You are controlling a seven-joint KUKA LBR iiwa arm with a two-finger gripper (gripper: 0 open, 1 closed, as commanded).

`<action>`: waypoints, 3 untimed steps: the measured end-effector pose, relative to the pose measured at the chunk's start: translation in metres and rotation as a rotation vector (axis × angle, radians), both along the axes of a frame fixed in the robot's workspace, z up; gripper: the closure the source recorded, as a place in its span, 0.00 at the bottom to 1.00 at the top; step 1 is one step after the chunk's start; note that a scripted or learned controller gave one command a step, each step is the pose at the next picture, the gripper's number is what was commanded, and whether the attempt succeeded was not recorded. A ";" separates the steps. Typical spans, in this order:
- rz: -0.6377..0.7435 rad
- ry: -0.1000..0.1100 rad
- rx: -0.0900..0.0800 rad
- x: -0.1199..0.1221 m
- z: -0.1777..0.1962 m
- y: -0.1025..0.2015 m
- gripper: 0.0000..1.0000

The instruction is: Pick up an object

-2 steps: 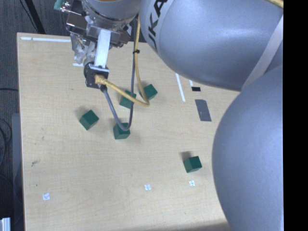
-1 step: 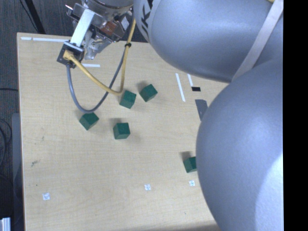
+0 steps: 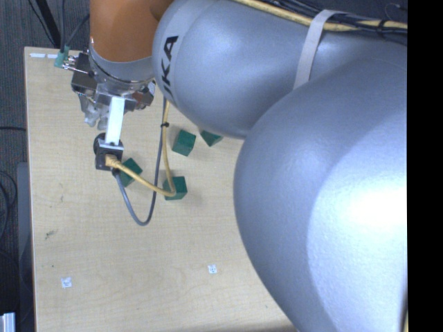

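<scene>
arm (image 3: 311, 151): grey and by far the largest thing, covering the right side and top of the frame and hiding part of the tabletop
tabletop (image 3: 83, 254): pale, wood-toned surface, open across the left and lower left of the frame
orange band (image 3: 121, 19): top of the frame, left of centre, directly above the wrist
pincer (image 3: 97, 106): upper left of the frame, over the tabletop; I cannot tell whether it is apart or together, and nothing shows clamped in it
upper block (image 3: 184, 142): green, near the centre of the frame, standing free just left of the arm's edge
lower block (image 3: 178, 187): green, below the upper block and apart from it
nearest block (image 3: 131, 166): green, partly hidden, left of the lower block
tucked block (image 3: 211, 139): green, only a corner showing from under the arm, just right of the upper block
relation for the move: the nearest block lies below and a little right of the pincer in the frame; the other three lie farther right
long axis: the blocks look roughly cubic, so no grasp direction seems favoured
step, as judged: approach, with no block lifted yet
</scene>
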State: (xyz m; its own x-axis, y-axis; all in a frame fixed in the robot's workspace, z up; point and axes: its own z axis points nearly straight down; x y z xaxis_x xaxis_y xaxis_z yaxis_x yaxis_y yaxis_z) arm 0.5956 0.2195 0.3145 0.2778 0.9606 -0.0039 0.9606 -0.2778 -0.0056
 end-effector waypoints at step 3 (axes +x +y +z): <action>-0.802 -0.002 -0.003 0.016 -0.115 -0.002 1.00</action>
